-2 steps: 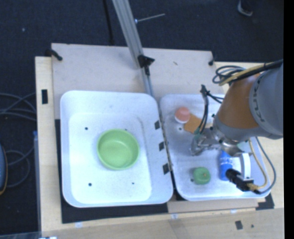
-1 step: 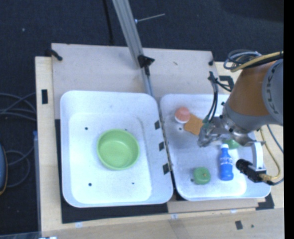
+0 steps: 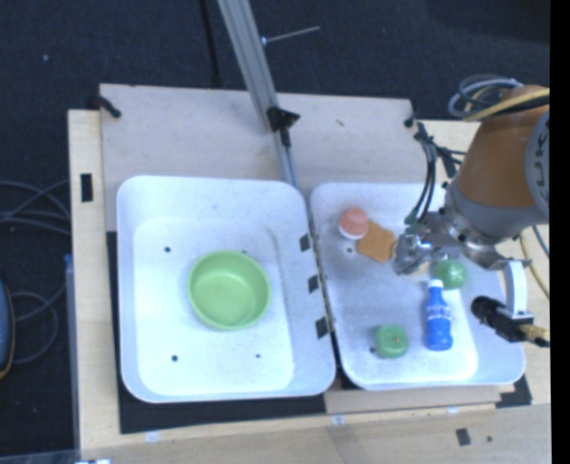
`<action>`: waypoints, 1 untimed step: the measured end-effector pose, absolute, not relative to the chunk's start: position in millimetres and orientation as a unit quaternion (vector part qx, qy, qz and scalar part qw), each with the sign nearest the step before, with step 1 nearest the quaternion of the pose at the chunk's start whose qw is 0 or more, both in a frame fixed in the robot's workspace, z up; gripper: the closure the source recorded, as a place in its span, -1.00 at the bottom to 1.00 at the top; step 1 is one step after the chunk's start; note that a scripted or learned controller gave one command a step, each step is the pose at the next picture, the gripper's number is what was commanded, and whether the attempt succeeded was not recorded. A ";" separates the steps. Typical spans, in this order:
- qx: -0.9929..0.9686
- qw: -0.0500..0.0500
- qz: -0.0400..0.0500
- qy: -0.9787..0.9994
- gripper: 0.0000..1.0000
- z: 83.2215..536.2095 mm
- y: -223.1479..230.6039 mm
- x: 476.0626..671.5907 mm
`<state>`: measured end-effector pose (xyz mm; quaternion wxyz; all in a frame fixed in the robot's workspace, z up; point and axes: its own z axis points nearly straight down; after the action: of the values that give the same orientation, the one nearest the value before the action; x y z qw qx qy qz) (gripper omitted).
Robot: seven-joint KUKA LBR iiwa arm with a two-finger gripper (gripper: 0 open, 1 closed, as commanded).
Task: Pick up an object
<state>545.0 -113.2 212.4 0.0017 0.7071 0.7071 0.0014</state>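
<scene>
Gripper over the right bin

Gripper is seen low in the right bin, beside an orange block; whether anything is gripped cannot be told. A blue bottle is laid near the bin's front, long axis running front to back, cap toward the arm. A pink ball and two green balls are scattered around. A green bowl is set in the left bin.

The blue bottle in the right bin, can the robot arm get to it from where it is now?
Probably yes. The blue bottle lies in the right bin just below the end effector. Nothing covers it; the green ball sits by its cap and might get bumped.
</scene>
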 end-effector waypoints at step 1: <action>0.706 0.000 0.001 0.708 1.00 218.2 -66.6 562.5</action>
<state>562.5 -66.6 218.2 0.0002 0.7058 0.7084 0.0007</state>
